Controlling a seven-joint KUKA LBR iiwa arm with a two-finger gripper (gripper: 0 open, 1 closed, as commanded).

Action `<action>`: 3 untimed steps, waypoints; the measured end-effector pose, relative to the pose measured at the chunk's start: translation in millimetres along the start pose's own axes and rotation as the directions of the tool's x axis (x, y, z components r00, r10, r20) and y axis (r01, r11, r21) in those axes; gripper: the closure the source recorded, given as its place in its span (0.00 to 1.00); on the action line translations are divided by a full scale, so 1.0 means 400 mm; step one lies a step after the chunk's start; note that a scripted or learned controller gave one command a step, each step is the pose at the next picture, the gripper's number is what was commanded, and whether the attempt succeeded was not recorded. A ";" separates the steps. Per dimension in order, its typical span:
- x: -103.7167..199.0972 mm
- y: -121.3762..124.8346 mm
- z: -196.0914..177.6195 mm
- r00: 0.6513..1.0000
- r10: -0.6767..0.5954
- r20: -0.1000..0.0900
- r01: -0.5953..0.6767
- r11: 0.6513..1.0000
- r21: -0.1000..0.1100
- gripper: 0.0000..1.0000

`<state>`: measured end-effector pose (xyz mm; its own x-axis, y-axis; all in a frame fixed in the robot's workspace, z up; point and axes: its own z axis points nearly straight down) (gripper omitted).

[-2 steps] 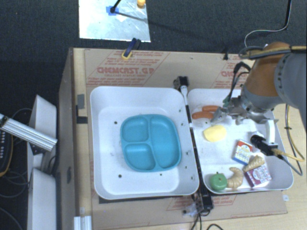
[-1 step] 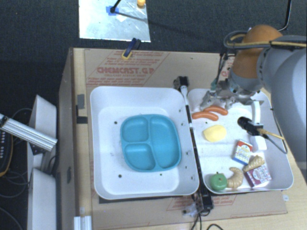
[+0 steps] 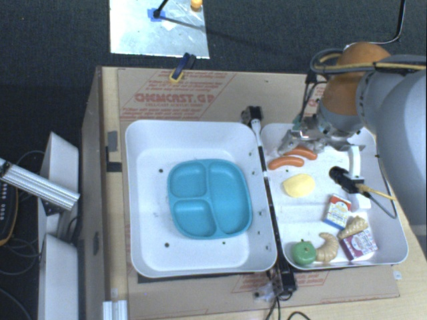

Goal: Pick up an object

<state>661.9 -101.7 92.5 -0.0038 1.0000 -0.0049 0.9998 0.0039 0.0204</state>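
Left bin (image 3: 140, 179): one blue divided plate (image 3: 209, 199) lying flat near the middle, three compartments showing.

Right bin (image 3: 293, 225), touching the left bin along its long side: an orange-red sausage (image 3: 288, 161) at the far left corner, lying across the bin. A yellow lump (image 3: 298, 185) sits just in front of it, apart from it (lemon-like, exact kind unclear). A green apple (image 3: 304, 252) is at the near edge, with a croissant (image 3: 328, 245) touching or just beside it on the right. A small carton (image 3: 337, 212) sits mid-bin, and a red-and-white box (image 3: 360, 245) is at the near right.

Gripper (image 3: 303, 141): low over the far end of the right bin, directly above the sausage. How wide it stands cannot be told, and nothing is seen held. The arm (image 3: 393, 112) reaches in from the right, orange band above the wrist.
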 end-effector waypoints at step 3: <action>0.031 0.018 0.019 1.000 -0.001 -0.005 0.001 1.000 0.018 0.00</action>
<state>669.1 -89.2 84.8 -0.0045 1.0000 0.0002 1.0000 0.0045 0.0029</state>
